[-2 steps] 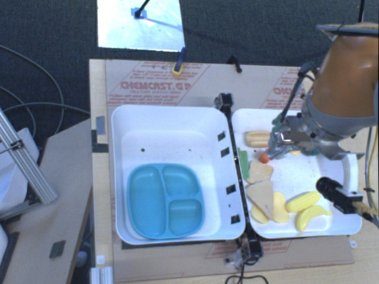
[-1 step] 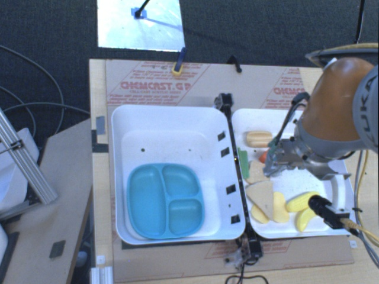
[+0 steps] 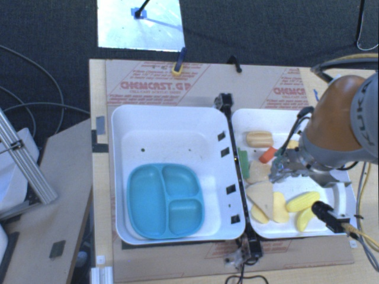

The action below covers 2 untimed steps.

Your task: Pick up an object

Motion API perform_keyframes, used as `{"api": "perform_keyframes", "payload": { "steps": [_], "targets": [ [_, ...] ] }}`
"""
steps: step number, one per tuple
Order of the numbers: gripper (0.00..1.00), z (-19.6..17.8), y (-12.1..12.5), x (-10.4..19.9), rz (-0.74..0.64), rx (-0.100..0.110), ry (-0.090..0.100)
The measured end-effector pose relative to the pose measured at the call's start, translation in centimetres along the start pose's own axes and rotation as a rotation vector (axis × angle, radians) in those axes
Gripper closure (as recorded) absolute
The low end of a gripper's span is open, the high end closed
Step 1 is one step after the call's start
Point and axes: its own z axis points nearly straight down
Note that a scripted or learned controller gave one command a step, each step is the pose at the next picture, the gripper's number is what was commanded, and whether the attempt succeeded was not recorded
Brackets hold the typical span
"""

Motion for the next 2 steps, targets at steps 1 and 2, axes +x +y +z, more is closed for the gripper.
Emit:
{"api": "perform_keyframes", "payload": {
  "steps": [1, 2],
  "targets": [
    [1.00, -2.5, 4.2, 3.7, -0.011, -0.010, 0.002],
    [1.00, -0.3, 0.7, 5.3, -0.005, -0.002, 0.003]
  ]
}}
